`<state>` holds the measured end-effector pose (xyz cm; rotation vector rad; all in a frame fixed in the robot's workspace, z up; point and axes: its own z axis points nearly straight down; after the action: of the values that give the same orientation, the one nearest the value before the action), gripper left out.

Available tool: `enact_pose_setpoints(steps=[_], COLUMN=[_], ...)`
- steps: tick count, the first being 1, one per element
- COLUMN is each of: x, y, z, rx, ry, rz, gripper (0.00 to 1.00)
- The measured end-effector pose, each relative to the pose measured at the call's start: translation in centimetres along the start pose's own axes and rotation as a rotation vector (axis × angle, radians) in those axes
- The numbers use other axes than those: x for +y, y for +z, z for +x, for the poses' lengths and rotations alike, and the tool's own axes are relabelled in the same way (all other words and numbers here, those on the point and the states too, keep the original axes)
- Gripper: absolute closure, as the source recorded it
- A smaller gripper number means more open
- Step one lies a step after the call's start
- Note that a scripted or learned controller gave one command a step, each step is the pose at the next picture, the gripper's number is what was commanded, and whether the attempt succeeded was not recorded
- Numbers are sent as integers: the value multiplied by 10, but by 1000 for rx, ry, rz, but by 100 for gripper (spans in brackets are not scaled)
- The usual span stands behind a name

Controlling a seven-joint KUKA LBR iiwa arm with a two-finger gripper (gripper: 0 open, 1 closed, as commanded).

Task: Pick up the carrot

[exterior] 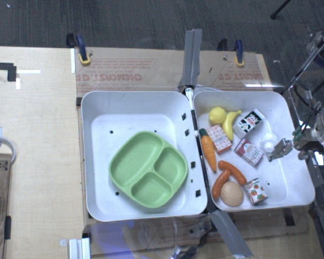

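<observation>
- Green divided plate (148, 170) sits alone in left bin (92, 144); not part of the job.
- Orange carrot (208, 150) lies in right bin (291, 196), hard against its left wall, just beside the divider btwn bins. Long axis runs roughly top-to-bottom of view, green stem end up, tip down w/ slight lean to the right.
- Neighbours: small pink carton (221, 138) touching/near its upper right, sausage (231, 171) just below-right of the tip. Banana (230, 124) and lemon (217, 115) further up.
- End effector (281, 149) at right side of same bin, over bare floor near a red-white carton (249, 152). Holds nothing; can't tell how far fingers are spread at this res.
- Key relation: carrot is well apart to the left of end effector, across the bin, cartons in btwn. My read: approach needs leftward travel, then fingers closing across the carrot's short width; the wall leaves little room on that side.
</observation>
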<state>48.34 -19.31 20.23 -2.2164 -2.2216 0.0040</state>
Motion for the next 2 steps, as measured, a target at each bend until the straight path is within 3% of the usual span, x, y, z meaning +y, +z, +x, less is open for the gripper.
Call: enact_pose_setpoints(steps=[1,2], x=[-6,20], y=[112,111], z=[55,90], rx=[0,-2], ry=[-98,-480], rz=[-2,-4], gripper=[0,0])
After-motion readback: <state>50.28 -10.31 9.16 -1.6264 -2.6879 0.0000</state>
